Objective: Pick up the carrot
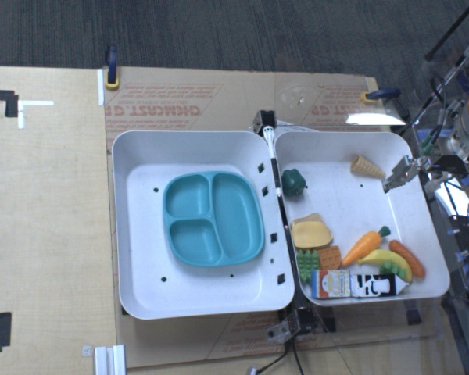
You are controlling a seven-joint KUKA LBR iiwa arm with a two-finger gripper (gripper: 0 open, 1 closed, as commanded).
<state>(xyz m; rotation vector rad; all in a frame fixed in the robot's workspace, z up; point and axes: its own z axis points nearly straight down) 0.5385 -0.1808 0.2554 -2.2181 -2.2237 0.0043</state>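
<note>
Nearest the camera, along the front wall of the right shallow white bin [422,209], a white-and-blue carton with black print [353,284] lies on its side. Just behind it a yellow toy banana [391,259] lies touching the carton's top edge, with a short orange-red sausage-like piece [407,259] at its right. The orange toy carrot with a green tip [363,245] lies tilted, its green end up and to the right, its body just left of the banana and touching it. Left of the carrot sit a brown square cracker [330,257], a green ridged piece [307,266] and a tan bread-slice shape [311,232], bunched near the bin's left wall. Farther back, a dark green toy pepper [294,182] rests near the divider. A beige cone [366,166] lies near the back right.

The two-finger gripper [396,176] is over the right wall, well apart from the carrot; cannot tell if its fingers are spread or pressed together.

In the left white bin [133,233] a teal three-compartment plastic plate [213,217] lies flat in the middle.
</note>
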